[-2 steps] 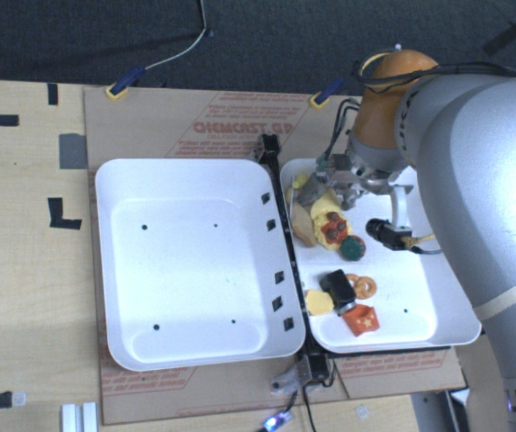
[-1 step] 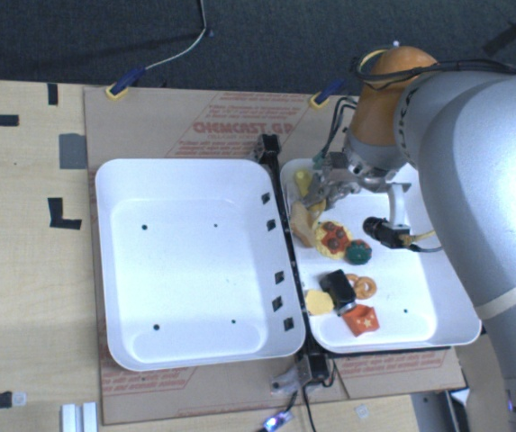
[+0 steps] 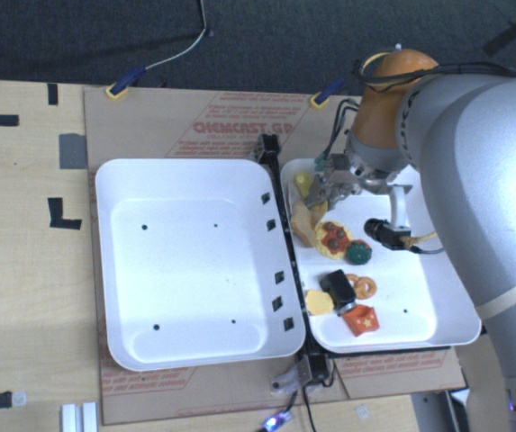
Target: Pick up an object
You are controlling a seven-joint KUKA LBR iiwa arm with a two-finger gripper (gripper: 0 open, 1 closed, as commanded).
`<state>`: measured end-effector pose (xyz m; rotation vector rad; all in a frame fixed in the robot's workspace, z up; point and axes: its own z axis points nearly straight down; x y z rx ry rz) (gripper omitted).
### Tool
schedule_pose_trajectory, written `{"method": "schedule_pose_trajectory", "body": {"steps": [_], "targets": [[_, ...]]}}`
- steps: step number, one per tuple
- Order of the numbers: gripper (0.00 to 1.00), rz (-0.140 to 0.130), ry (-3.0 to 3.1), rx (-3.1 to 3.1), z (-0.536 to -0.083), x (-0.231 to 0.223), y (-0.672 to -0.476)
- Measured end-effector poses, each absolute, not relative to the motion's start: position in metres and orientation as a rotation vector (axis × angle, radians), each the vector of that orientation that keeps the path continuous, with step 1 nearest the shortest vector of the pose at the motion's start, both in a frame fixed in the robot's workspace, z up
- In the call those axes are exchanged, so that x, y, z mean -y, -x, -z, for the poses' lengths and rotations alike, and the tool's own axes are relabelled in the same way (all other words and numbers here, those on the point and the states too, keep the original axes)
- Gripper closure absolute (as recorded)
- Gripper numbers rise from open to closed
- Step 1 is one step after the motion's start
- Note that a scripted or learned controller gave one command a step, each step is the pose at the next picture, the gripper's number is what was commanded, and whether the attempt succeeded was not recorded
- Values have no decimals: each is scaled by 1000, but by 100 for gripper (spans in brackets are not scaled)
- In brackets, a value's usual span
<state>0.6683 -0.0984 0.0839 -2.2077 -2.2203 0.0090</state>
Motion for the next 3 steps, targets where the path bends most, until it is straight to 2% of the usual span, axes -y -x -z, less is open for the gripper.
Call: {"method": "schedule_pose_trajectory", "body": {"steps": [1,2,3], "targets": [[100,9,2221,2235,-273,92,-671],[100,-9,2210,2224,-257,57,-629],[100,3,2205,2237,-311,-31,-669]]}}
